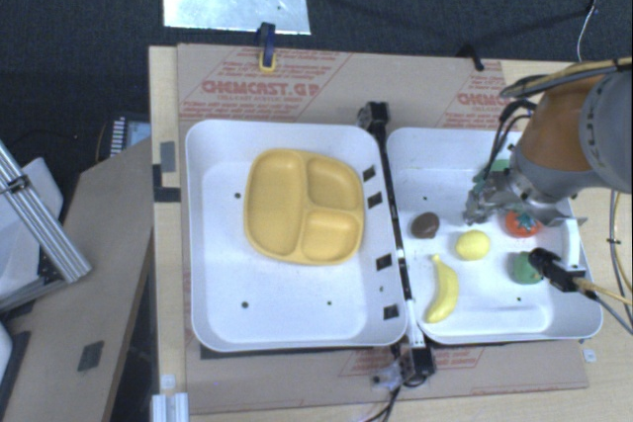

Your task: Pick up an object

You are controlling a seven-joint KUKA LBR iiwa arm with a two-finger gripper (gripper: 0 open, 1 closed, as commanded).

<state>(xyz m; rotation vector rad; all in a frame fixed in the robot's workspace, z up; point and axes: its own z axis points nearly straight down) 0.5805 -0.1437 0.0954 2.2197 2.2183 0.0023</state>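
The right bin (pixel 435 163) holds a brown round object (pixel 425 225), a yellow lemon (pixel 474 245), a banana (pixel 442 289), a red-orange tomato-like object (pixel 521 223) and a green object (pixel 525 268). My gripper (pixel 483 204) hangs low over the right bin, just above the lemon and left of the red object. Nothing shows between its tips.
The left bin (pixel 218 301) carries a yellow divided plate (pixel 302 206). A black divider (pixel 388 212) runs between the bins. The grey arm with its orange band (pixel 559 128) reaches in from the right. Cables trail over the right bin's rim near the green object.
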